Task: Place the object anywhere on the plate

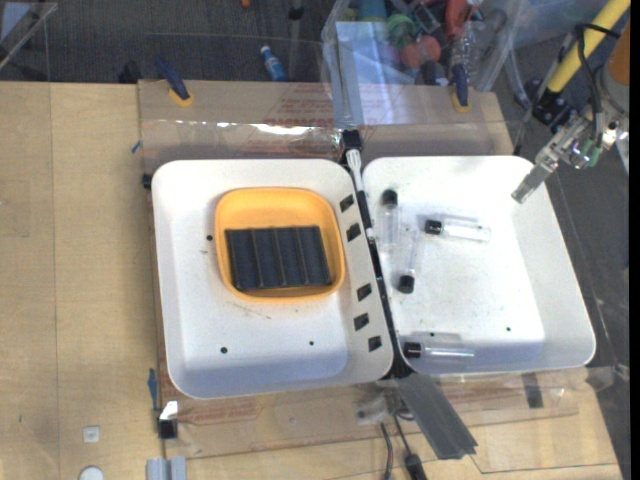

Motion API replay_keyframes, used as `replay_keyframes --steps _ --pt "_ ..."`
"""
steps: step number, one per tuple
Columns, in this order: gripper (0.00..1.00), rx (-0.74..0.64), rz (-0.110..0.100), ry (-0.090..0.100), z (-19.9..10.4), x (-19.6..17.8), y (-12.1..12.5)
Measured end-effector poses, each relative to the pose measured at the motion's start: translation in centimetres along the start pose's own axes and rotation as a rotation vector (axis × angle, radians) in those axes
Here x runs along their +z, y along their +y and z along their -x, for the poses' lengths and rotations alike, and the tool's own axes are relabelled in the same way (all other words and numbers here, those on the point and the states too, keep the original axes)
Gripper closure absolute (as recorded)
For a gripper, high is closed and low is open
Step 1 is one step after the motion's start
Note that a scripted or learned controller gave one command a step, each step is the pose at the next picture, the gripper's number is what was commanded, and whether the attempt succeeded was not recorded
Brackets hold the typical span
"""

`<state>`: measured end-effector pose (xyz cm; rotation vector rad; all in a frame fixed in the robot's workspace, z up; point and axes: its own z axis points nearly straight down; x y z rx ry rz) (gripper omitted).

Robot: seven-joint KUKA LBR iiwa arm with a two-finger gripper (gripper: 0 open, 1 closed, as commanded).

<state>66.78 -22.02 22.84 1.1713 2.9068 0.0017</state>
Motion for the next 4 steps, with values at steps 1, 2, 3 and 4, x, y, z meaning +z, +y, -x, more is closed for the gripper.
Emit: replay_keyframes --steps 1,2,3,4 --pt "0.00 0.005 0.001 0.002 -0.48 -1.01 -0.38" --pt "0.00 0.040 0.001 0.002 -0.23 -0.85 -0.64" --pt "0.00 0.051 0.002 0.003 -0.26 -0.83 -0.74" --pt "0.00 -0.058 -0.002 0.004 -0.40 -0.35 -0.36"
